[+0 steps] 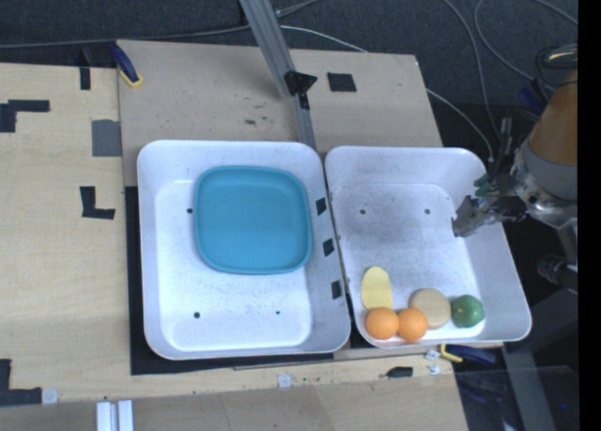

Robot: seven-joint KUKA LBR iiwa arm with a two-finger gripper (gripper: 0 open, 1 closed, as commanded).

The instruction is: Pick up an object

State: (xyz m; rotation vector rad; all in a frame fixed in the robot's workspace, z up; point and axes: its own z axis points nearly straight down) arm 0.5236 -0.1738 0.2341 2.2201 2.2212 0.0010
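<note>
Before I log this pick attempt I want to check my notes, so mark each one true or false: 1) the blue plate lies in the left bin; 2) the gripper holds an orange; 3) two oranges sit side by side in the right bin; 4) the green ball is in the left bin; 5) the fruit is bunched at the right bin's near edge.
1. The blue plate lies in the left bin. True.
2. The gripper holds an orange. False: it is over the right bin's right edge, far from the fruit.
3. Two oranges sit side by side. True.
4. The green ball is in the left bin. False: right bin.
5. Fruit bunched at the near edge. True.
</note>
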